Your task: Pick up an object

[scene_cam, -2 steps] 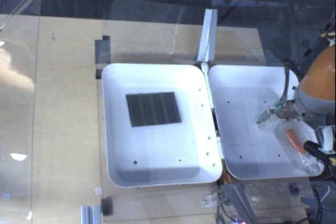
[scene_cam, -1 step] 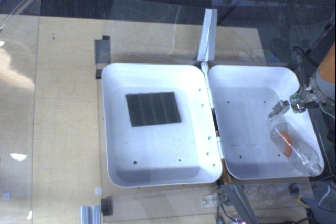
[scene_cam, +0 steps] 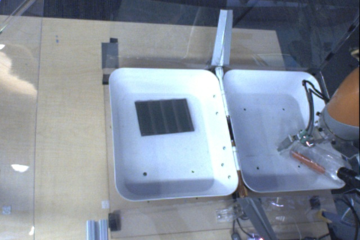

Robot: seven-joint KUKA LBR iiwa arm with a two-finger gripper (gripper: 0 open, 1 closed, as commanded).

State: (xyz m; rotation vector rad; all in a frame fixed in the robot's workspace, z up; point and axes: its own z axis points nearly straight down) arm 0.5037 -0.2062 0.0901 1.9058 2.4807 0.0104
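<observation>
At the tip of the gripper (scene_cam: 293, 142): pale metal parts pointing left, low over the floor of the right bin (scene_cam: 253, 93). Spread or pressed together, impossible to tell from this slant, and nothing seen clamped there. Just beside the tip, toward the front right corner of the bin: a thin reddish stick (scene_cam: 309, 161), lying flat, slanted. Touching the gripper or only near it, not clear; some clear glossy material around it blurs the outline.

Judged as the reaching step, with the grasp not yet shown. For the next move: to line up across the stick, to close on its middle, then to lift straight, away from the bin wall close by.

Further out: the wrist bent down into the bin, with the orange band (scene_cam: 344, 104) above it at the right edge and a black cable (scene_cam: 310, 99) looping from it.

Well apart, in the left bin (scene_cam: 169, 160) on the same counter (scene_cam: 62, 121): a dark ribbed mat (scene_cam: 165, 117), flat and untouched.
</observation>
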